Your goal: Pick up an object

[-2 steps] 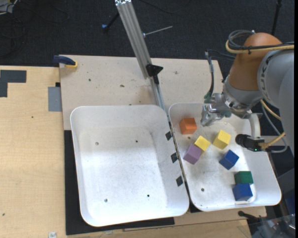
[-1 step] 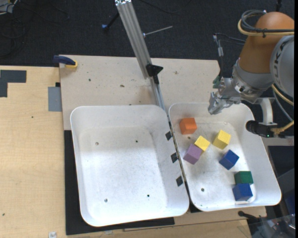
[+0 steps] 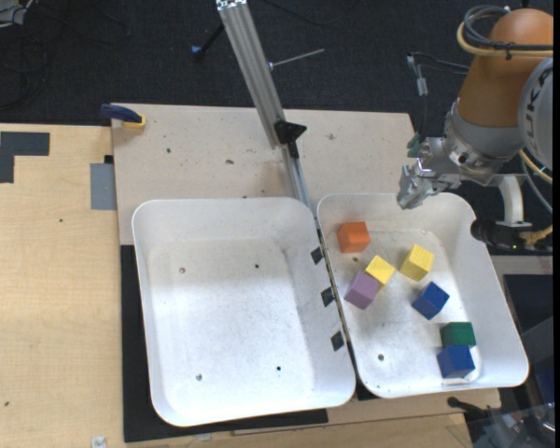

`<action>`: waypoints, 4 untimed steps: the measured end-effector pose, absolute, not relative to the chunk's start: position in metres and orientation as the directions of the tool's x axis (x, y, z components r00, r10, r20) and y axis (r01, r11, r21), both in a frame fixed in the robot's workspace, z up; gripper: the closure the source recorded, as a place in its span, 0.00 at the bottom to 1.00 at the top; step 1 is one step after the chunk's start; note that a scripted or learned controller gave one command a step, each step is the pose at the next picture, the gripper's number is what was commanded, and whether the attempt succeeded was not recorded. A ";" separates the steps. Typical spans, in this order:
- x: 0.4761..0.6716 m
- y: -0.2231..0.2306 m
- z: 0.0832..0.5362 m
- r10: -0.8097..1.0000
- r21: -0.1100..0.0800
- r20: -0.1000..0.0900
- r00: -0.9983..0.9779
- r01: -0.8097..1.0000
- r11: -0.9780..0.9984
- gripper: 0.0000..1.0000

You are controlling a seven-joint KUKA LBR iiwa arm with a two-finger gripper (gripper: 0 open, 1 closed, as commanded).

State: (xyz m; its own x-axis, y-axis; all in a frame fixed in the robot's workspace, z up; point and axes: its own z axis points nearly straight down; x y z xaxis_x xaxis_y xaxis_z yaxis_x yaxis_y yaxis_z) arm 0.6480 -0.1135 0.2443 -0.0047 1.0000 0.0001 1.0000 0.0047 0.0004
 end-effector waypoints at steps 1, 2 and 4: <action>0.651 -0.057 0.232 1.000 -0.004 0.003 -0.004 1.000 0.004 1.00; 0.649 -0.008 0.221 1.000 -0.005 0.002 -0.004 1.000 0.004 1.00; 0.662 0.087 0.230 1.000 0.000 0.000 -0.003 1.000 0.003 1.00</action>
